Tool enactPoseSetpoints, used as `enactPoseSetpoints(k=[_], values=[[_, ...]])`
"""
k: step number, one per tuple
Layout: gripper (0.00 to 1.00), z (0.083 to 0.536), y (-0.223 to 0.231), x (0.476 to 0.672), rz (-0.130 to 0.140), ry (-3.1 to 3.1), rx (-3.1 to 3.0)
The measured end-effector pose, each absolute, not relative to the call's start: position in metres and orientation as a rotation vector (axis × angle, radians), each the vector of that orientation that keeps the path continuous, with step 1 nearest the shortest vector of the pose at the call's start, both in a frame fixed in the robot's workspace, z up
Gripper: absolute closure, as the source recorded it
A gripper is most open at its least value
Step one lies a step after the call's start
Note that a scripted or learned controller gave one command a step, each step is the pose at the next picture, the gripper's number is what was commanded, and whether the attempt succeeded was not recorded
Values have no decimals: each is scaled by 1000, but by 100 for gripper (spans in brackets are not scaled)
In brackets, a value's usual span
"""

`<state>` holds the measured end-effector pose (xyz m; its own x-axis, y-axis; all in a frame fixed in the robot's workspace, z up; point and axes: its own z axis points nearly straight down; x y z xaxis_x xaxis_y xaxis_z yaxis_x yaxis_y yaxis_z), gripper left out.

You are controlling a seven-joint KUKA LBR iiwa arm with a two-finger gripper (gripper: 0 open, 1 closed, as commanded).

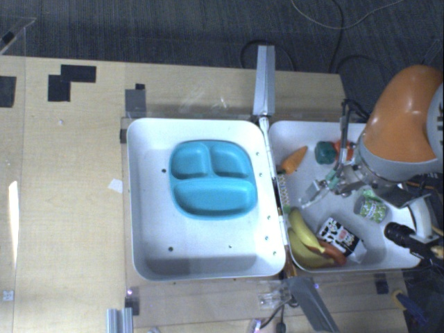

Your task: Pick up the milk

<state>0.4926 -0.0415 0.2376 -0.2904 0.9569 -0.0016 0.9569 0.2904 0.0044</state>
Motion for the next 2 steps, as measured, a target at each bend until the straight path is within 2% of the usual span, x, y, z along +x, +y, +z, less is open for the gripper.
enactPoseSetpoints(k=[1,2], values=[[0,191,-88,488,3,2664,1659],[0,90,-118,497,7,2895,1183]])
